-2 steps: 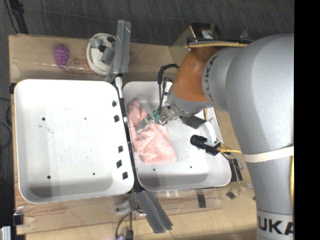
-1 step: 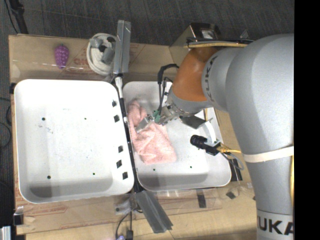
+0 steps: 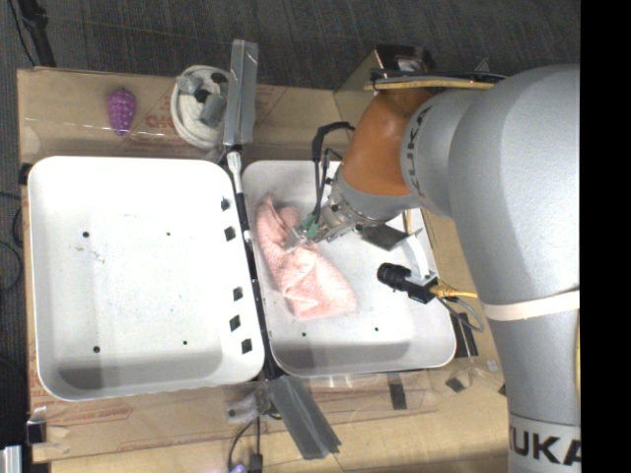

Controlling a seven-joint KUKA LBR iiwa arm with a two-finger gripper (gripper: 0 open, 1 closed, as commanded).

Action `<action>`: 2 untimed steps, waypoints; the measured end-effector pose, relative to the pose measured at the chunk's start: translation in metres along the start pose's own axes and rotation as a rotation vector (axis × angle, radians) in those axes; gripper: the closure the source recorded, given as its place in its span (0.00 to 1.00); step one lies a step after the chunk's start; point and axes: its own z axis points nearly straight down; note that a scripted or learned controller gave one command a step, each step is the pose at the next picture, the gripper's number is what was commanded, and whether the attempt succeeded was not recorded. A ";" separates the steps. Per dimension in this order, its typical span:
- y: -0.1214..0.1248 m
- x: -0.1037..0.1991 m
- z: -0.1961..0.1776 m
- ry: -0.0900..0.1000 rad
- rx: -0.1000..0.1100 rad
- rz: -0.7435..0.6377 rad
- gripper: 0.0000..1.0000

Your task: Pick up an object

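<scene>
The arm [image 3: 513, 185] reaches in from the right and its thick grey body covers the right side of the right bin [image 3: 394, 338]. The orange band [image 3: 380, 151] stands over the upper edge of this bin, and below it the wrist bends down and to the left. The gripper [image 3: 310, 228] is low in the bin, with its tip at the upper part of the pink cloth [image 3: 306, 269]. If it is wide or narrow I cannot tell, because the tip is small and partly lost against the cloth, and I also cannot tell if it holds the cloth.

The pink cloth lies crumpled in the left half of the right bin, just beside the wall that the two bins share. The left bin [image 3: 128, 274] shows a bare white floor.

On the bench [image 3: 69, 97] above the left bin lies a small purple thing [image 3: 121, 108], and near it a white ring [image 3: 197, 101]. A grey bar [image 3: 240, 92] stands just beside the ring, above the gap between the bins.

On the arm, at the lower right, the dark letters "UKA" [image 3: 547, 448] can be read.
</scene>
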 end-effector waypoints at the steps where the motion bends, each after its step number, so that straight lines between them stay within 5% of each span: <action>1: 0.000 0.000 0.000 0.000 0.000 0.000 0.00; 2: 0.036 -0.014 0.010 -0.002 0.000 0.151 0.00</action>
